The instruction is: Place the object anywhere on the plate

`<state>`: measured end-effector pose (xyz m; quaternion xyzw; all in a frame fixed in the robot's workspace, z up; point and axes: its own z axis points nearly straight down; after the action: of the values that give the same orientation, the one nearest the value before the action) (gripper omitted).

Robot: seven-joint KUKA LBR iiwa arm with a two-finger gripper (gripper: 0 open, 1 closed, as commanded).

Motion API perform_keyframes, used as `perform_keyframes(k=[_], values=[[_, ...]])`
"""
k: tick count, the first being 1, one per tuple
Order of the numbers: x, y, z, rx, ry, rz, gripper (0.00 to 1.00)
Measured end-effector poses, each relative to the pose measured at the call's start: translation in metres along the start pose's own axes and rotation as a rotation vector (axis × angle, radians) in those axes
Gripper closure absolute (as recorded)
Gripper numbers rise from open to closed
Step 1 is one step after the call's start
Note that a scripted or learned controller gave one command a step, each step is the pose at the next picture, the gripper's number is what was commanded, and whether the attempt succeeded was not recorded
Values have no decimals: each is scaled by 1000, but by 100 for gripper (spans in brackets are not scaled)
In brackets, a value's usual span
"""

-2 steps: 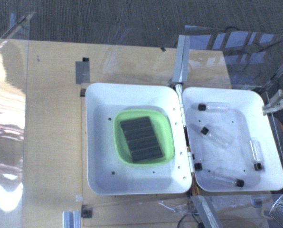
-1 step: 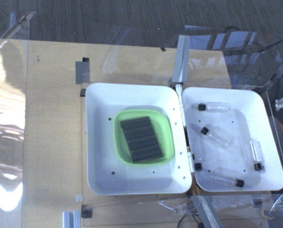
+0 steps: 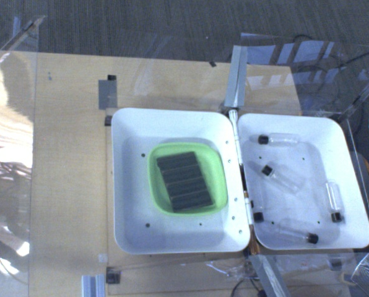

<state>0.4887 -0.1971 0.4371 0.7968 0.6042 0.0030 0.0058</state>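
On the bench (image 3: pixel 60 166), the left bin (image 3: pixel 119 184) holds a green plate (image 3: pixel 156 193) at about the middle of its floor, well inside all four walls. A dark ridged block (image 3: pixel 184 181) lies flat on the plate, within its raised rim. Its long axis runs from the bin's far edge toward the near edge, with the near end swung a little right. If this block is the object meant, I judge it already placed.

A grey bar (image 3: pixel 236 76) stands at the far edge, where the two bins meet.

The right bin (image 3: pixel 308 129) holds clear tubes with black caps, all apart from one another:

- One tube (image 3: pixel 278 140) lies along the far wall, cap to the left.
- A second (image 3: pixel 283 178) lies near the middle, slanted, cap toward the far-left corner.
- A third (image 3: pixel 294 232) lies by the near edge, cap to the right.
- A fourth (image 3: pixel 333 198) lies along the right wall, cap toward the near edge.

A small black piece (image 3: pixel 257 216) sits against the left wall; I cannot tell whether a tube is attached to it.

If a tube is the object meant, the move runs leftward over the two touching bin walls, and the block already takes up most of the plate's flat. Only the rim strip around it is left, and I expect a round tube would roll there.

I cannot tell how the gripper stands, whether open or holding anything, or which tube lies nearest it.
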Motion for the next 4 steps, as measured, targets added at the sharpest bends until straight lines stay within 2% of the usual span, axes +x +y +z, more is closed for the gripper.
perform_keyframes(k=[1,2,3,4], values=[[-1,-2,140,8,2,-30,0],[-1,-1,100,5,1,46,0],[-2,1,-1,-1,0,-52,0],[15,0,164,9,2,4,0]])
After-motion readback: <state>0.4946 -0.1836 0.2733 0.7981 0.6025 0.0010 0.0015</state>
